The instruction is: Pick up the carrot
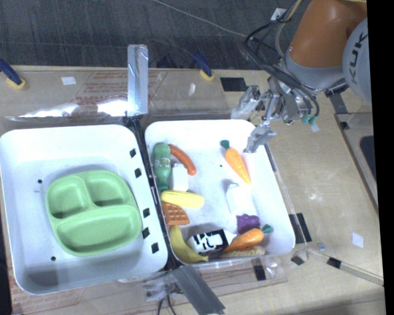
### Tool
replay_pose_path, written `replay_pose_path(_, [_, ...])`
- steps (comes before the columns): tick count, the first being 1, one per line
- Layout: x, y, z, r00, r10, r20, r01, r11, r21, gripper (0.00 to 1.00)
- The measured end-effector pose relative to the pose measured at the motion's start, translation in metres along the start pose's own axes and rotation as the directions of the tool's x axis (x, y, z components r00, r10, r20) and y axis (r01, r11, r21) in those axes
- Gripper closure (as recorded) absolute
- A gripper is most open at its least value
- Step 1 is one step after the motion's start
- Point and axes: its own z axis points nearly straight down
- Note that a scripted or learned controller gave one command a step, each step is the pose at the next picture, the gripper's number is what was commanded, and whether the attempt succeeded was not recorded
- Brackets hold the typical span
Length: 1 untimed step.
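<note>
An orange carrot (237, 164) with a green top lies in the right bin (273, 182), near its right wall, pointing toward the front. A second orange carrot-like piece (246, 239) with a green end lies at the bin's front right. My gripper (252, 123) hangs over the bin's back right corner, just behind and to the right of the first carrot. Its fingers (258, 138) stand apart, open, with nothing between them.
The right bin also holds a green cucumber (161, 163), a sausage (183, 159), corn (183, 199), a waffle (176, 215), a banana (184, 249), purple grapes (248, 221), a white bottle (238, 199) and a black-and-white item (209, 240). A green divided plate (92, 210) sits in the left bin.
</note>
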Motion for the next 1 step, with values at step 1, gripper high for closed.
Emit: replay_pose_path(1, [-0.0185, 0.0034, 0.1603, 0.996, -0.087, -0.015, 0.087, 0.996, -0.008, 0.00])
